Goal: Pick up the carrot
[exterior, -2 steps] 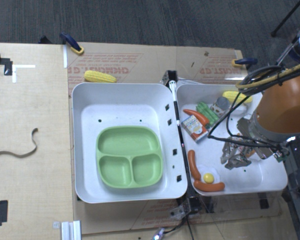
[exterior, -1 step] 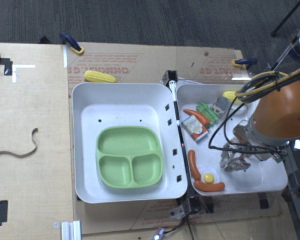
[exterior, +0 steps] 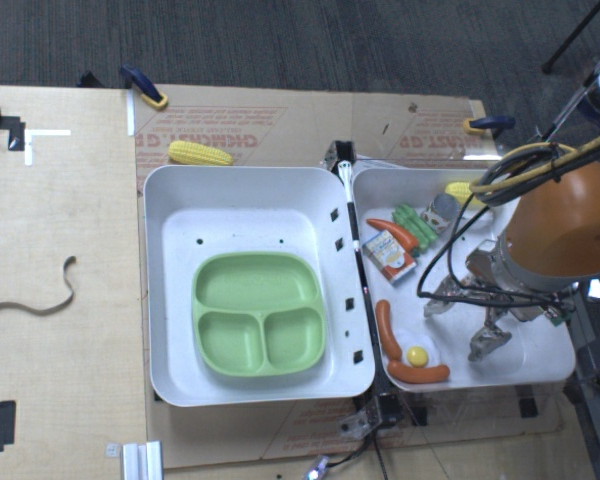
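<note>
Though wide apart, fingers (exterior: pixel 488 343) off carrot (exterior: pixel 394 231)

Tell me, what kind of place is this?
Probably a robot test bench in a lab: an arm with trailing cables hangs over two bins, toy food such as a carrot lies inside, and clamps pin cardboard down.

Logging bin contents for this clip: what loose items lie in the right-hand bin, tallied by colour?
Orange or red: 3, the carrot, one sausage, another sausage
Green: 1, the green vegetable
Yellow: 2, the ball, a yellow piece at the far rim
Printed carton: 1
Total: 7
</note>
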Robot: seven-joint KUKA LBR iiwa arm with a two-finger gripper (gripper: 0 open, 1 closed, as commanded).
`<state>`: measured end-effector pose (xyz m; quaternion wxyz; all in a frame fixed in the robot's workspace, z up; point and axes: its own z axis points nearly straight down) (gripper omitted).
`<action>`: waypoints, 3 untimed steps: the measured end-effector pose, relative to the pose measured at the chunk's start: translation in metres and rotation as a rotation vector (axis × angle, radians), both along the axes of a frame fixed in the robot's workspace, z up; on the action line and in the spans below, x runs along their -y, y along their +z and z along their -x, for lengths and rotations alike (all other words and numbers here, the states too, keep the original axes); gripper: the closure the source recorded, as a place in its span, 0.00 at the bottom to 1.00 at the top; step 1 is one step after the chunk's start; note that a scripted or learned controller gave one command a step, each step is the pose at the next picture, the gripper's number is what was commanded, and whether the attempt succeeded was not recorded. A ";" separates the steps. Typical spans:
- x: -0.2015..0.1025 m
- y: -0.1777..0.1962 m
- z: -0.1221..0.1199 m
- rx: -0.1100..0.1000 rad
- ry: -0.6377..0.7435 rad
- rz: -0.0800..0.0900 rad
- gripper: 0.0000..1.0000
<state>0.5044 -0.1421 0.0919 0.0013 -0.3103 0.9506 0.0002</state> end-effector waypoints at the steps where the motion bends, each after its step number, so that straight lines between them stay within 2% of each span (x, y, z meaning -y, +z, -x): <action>1: -0.001 0.010 -0.002 0.004 -0.002 -0.001 1.00; 2: -0.001 0.010 -0.002 0.004 -0.002 -0.001 0.00; 3: -0.036 0.000 0.016 -0.001 -0.217 -0.001 0.00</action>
